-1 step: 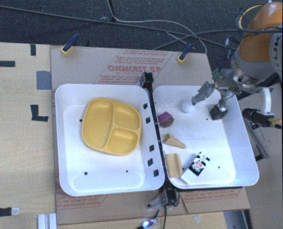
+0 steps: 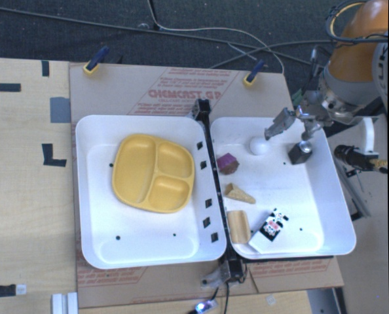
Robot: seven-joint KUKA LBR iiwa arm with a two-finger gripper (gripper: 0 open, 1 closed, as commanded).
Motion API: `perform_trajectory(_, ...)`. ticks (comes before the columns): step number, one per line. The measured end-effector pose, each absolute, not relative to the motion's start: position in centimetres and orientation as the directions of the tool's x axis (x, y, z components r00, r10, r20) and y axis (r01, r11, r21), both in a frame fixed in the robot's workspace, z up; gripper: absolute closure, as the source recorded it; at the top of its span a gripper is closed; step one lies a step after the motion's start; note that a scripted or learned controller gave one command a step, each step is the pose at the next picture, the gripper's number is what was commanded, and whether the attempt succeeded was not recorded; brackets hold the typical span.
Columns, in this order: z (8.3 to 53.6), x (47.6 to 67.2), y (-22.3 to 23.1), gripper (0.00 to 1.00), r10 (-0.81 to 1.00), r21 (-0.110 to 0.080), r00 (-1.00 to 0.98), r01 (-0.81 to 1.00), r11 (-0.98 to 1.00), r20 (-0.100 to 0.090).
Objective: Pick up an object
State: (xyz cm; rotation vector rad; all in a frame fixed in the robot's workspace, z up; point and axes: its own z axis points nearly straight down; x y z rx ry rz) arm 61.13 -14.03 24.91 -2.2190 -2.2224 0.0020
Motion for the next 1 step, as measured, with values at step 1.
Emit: perform_trajectory(1, 18.55, 60.73, -14.40, 0.00, 1.000, -0.007, 0.000, 1.000, 0.000, -0.001)
